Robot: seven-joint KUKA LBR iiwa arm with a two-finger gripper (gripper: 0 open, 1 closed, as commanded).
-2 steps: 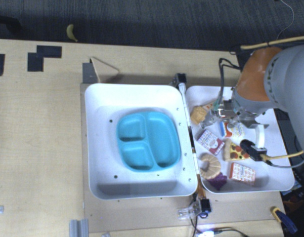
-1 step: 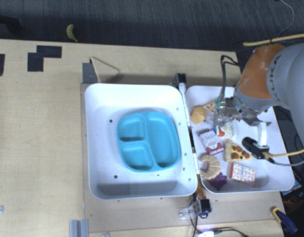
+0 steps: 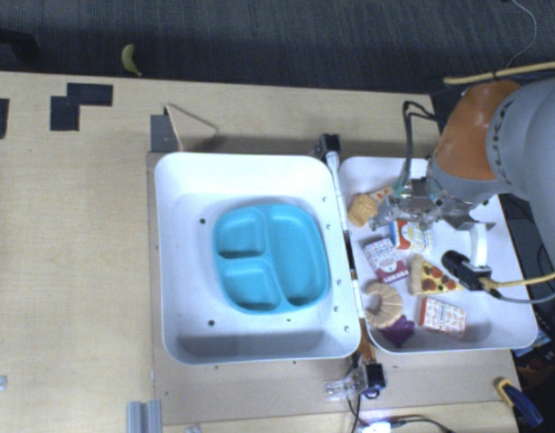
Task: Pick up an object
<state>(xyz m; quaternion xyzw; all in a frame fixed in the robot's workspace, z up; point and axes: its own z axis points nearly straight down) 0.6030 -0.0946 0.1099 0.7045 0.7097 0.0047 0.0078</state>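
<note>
**Arm low over the crowded right bin, target not yet secured**

The gripper (image 3: 412,207) sits at centre right of the frame, low over the right bin (image 3: 512,269), with the grey arm and its orange band reaching in from the right edge. How far the pincer is parted cannot be told from this slanted view, and nothing is visibly caught in it.

The candidates all lie in that bin, packed close: a tan bun-like piece (image 3: 363,209) just left of the gripper, a red-and-white packet (image 3: 382,253) below it, a pizza slice (image 3: 430,280) lower still, a round pastry (image 3: 383,301), a purple piece (image 3: 399,332) at the bottom rim, and a printed box (image 3: 442,316) to its right. The left bin (image 3: 182,269) holds only a blue divided tray (image 3: 268,255).

To do this well, I judge the arm should commit to one item with clear flanks, probably the packet or the bun, centre over it, descend straight, and close fully before lifting. Crowding is the risk: a neighbour may be nudged or pinched along.
</note>
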